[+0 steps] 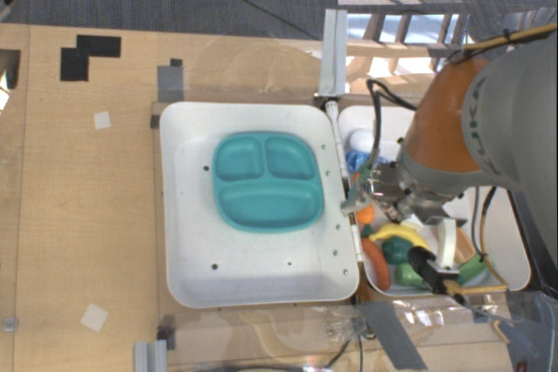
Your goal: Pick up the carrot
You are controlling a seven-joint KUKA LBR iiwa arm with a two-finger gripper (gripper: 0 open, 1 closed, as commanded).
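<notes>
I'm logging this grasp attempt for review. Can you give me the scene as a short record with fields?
arm: over the right bin, reaching in from the right
gripper: low at the right bin's left side, above the toy food
carrot: lying by the right bin's left wall
nearby items: banana, green pieces, blue item
left bin: holds a teal divided plate

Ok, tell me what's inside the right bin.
Right bin: carrot at its left wall, banana, green pieces, something blue-white. The arm covers the middle.
</notes>
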